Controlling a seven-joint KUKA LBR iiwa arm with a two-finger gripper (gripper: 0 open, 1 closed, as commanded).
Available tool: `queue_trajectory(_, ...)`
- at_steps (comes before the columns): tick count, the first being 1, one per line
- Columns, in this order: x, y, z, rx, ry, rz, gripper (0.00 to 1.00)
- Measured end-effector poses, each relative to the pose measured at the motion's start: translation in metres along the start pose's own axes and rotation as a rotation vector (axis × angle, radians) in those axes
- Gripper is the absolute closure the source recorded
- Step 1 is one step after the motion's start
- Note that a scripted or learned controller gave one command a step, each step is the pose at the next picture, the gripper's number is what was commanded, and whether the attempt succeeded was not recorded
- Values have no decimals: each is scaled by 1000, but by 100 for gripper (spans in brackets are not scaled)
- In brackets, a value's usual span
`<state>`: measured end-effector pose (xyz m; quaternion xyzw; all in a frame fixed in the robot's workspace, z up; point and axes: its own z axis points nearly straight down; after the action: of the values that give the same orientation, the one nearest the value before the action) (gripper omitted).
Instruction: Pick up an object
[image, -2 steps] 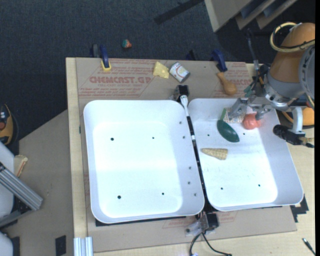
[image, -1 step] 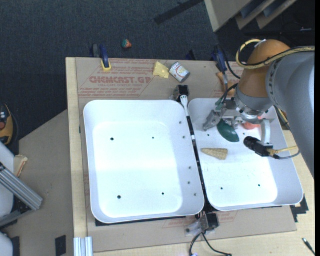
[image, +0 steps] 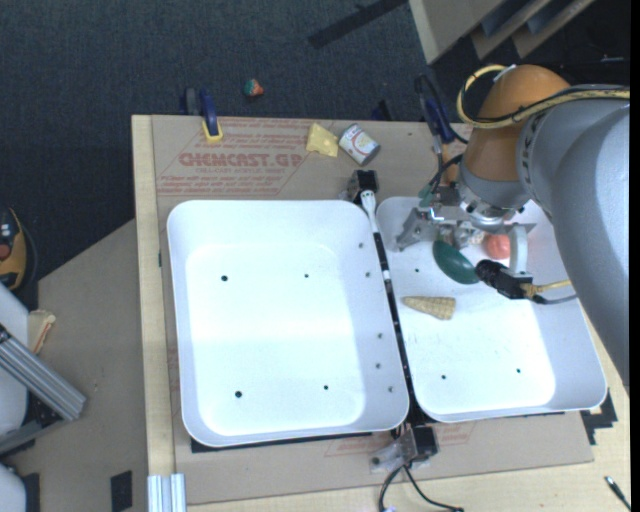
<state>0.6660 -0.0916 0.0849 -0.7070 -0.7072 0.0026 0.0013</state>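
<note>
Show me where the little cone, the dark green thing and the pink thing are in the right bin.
cone (image: 430, 306): camera view, middle of its tan body.
dark green thing (image: 455, 264): camera view, its rounded lower part below the wrist.
pink thing (image: 497, 244): camera view, its visible patch beside the wrist.

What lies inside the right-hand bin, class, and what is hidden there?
Inside the right bin lie a tan cone-shaped piece, a dark green object and a pink-red one. The gripper and arm cover part of the green and pink things and the bin's far corner.
</note>
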Motion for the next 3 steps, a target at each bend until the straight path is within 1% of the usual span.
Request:
queue_trajectory(1,-15,0,0,-1,3,2,0)
queue_trajectory(2,-6,0,0,0,1,1,0)
queue_trajectory(3,-93,-10,-1,-10,5,3,0)
